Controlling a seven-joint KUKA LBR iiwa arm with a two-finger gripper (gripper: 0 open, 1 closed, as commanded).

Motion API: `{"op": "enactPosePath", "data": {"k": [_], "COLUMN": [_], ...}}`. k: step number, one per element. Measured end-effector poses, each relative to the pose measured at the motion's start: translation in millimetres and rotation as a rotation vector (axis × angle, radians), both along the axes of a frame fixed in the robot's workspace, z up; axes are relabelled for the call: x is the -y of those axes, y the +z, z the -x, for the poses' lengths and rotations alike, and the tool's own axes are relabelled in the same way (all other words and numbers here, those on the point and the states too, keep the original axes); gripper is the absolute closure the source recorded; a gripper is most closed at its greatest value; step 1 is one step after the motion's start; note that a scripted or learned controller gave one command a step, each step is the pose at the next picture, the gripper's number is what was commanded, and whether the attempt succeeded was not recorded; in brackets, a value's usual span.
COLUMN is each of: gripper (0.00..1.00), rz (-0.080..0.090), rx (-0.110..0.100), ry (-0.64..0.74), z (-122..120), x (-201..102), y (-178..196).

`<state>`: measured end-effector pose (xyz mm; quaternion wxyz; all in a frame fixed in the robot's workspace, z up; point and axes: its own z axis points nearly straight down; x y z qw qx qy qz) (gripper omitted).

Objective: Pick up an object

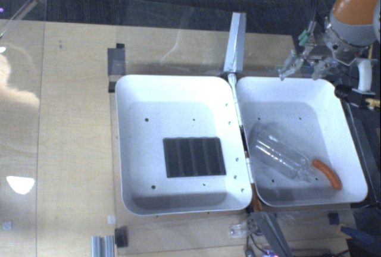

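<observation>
The worktop (71,131) carries two bins. The left bin (137,101) holds a dark ribbed pad (194,156). The right bin (297,98) holds a clear bottle (280,156) and, at its 4 o'clock, an orange sausage-shaped piece (328,173). The tool (305,66) hovers at the right bin's 12 o'clock rim — whether open or closed I cannot tell — so nothing looks picked yet.

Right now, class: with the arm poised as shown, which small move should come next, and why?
Probably shift the gripper toward the camera, over the right white bin. It sits at the bin's far rim, while the clear plastic bottle and small orange sausage-shaped object lie nearer the front.
</observation>
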<state>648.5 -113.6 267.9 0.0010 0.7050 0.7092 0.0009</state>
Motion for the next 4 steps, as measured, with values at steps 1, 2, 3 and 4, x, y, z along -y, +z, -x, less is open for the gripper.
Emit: {"op": "enactPosePath", "data": {"k": [1, 2, 3, 4], "gripper": [0.0, 0.0, 0.0, 0.0], "rz": [0.0, 0.001, 0.002, 0.001], "rx": [0.0, 0.005, 0.009, 0.005], "ry": [0.168, 0.057, 0.214, 0.201], "z": [45.9, 0.7, 54.4, -1.9], "x": [6.3, 16.9, 9.7, -73.4], "y": [-99.4, -103.9, -178.9, -81.1]}}
